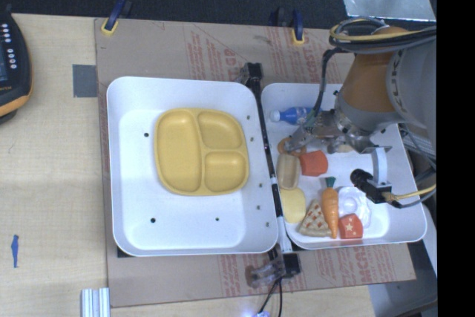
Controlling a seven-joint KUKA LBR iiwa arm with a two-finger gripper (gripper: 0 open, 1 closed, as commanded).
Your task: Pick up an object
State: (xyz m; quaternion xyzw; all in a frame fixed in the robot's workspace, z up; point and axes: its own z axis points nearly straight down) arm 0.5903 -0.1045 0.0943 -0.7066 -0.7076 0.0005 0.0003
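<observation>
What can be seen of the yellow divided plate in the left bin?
The yellow divided plate looks like matte plastic, a rounded square with three compartments: one long one on its left, two smaller ones on its right. It lies flat, right way up, slightly turned, near the middle of the left bin, apart from its walls. All three compartments hold nothing.

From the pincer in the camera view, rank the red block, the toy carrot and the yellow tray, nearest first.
1. Red block, just below the pincer in the right bin.
2. Toy carrot, lower in the same bin.
3. Yellow tray, over in the left bin.
</observation>
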